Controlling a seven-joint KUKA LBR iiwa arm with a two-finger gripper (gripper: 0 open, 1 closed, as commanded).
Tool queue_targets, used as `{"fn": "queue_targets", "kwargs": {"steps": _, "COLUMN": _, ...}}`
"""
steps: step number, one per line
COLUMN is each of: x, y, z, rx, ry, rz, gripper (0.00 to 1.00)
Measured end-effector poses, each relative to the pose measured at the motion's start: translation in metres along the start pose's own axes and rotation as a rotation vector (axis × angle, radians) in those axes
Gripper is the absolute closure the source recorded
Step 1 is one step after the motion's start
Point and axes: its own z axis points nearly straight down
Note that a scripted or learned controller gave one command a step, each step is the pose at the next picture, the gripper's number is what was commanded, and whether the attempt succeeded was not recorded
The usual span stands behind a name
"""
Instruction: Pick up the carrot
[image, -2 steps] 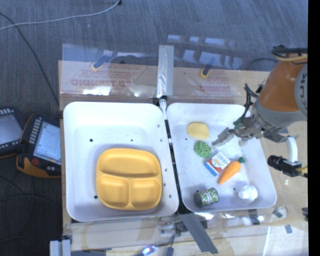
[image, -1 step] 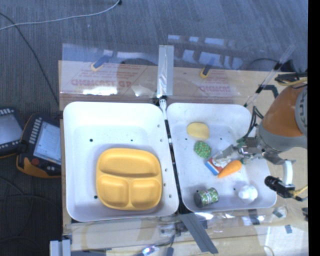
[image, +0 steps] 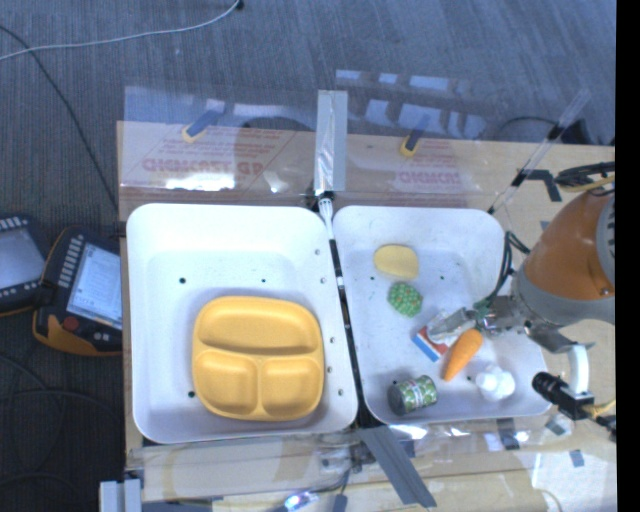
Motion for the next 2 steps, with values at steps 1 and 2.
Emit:
{"fn": "queue_targets", "kwargs": {"steps": 1, "x": 0.004, "y": 0.002, "z": -0.011, "rx": 0.003, "ry": 0.009, "rz": -0.007, "gripper": 1.0}}
{"fn": "queue_targets", "kwargs": {"steps": 2, "x": 0.025, "y": 0.021, "z": -0.128, "rx": 0.049, "ry": 0.016, "rz": -0.105, "gripper": 1.0}}
